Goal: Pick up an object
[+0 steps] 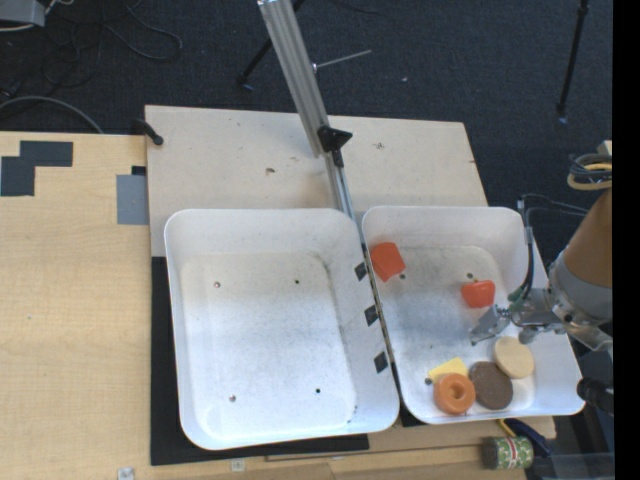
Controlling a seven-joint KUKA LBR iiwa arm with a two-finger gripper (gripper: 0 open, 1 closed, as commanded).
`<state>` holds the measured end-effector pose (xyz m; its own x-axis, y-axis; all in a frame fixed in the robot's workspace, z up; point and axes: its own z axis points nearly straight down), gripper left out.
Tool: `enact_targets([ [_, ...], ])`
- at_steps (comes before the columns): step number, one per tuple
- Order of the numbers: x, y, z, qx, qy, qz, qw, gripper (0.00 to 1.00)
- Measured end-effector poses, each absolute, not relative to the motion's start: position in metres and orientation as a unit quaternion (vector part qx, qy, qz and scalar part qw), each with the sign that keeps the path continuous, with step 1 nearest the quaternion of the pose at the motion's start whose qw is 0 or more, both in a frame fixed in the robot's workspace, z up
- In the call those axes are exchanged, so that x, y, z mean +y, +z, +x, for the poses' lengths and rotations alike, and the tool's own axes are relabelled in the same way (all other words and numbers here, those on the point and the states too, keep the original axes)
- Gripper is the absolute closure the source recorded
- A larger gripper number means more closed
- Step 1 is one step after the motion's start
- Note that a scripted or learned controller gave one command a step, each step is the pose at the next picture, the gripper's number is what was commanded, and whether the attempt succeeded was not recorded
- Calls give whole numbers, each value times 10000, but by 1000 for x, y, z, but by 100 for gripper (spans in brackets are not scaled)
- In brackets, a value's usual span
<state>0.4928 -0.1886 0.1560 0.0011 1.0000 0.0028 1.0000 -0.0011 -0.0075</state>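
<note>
Seemingly open and holding nothing, the pincer (497, 326) hovers in the right bin (440, 220) near a red block (478, 293).

Even, soft light falls from above, bright on the two white bins (190, 230) and the pale bench (70, 318), with no hard glare. Shadows are faint and short beneath the bin rims. The dark floor (450, 48) along the top edge stays dim. The picture is slightly soft and grainy throughout.
</note>
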Motion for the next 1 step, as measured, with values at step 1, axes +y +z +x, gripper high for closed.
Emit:
enact_targets([
  [1,-192,96,492,-7064,8,-7079,-13,0],
])
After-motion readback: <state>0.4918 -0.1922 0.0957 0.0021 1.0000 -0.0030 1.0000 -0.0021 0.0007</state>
